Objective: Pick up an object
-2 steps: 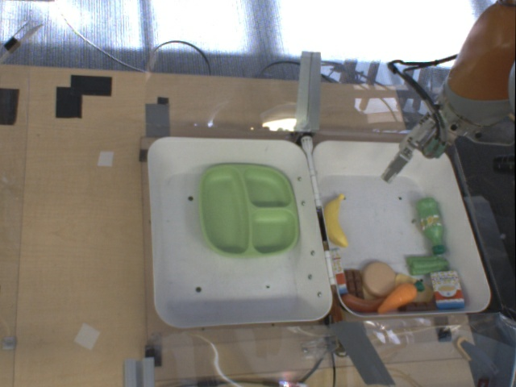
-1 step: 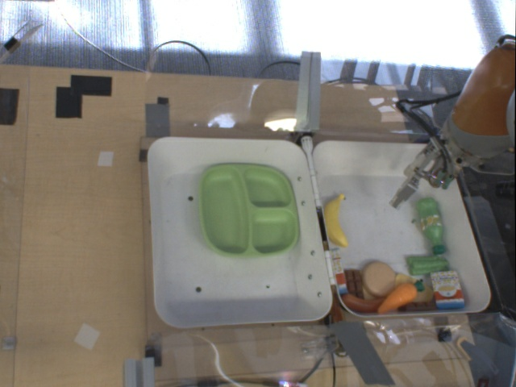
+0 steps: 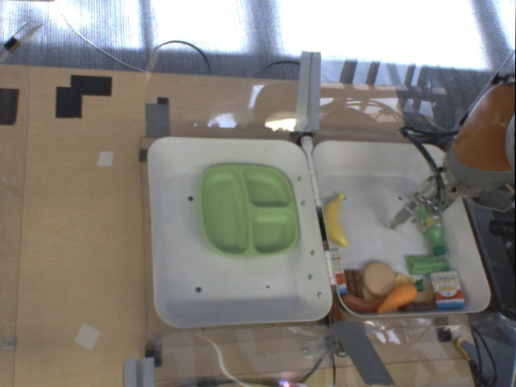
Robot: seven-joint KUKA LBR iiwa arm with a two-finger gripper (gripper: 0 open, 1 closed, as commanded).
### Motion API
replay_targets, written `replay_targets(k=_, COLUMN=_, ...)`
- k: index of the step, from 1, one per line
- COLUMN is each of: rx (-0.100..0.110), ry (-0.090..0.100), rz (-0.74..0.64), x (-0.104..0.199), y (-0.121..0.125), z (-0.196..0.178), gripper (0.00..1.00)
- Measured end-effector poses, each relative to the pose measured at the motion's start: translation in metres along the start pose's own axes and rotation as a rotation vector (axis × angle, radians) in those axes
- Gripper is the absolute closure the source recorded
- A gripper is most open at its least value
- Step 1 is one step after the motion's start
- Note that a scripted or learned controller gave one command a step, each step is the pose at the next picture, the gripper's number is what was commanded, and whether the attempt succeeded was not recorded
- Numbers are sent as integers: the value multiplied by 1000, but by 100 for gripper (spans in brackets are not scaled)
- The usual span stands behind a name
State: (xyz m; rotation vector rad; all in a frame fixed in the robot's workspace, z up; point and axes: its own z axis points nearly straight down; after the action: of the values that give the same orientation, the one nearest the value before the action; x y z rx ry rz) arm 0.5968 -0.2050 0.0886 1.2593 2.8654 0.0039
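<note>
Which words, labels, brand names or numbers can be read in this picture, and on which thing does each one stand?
No text can be read.
Small carton in the right bin: its front has coloured print, too small and blurred to read.
Green bottle by the tool: no readable label.
Black shapes on the bench are plain blocks, not letters.

You've got a light wood bench w/ black square markings at its far-left part. Beyond the bench's far edge, grey ribbed flooring w/ bright glare patches. A thin cable loops over that edge. Grey metal bracket stands upright mid-bench; small pale tape bits near the bench's front-left.
</note>
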Motion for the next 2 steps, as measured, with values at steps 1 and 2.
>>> replay_targets(k=1, rx=-7, ry=-13, rz=-6, x=-3, y=4, z=-15, gripper=100)
replay_targets(k=2, rx=-7, ry=-2, rz=176, x=49, y=84, z=-139, gripper=100)
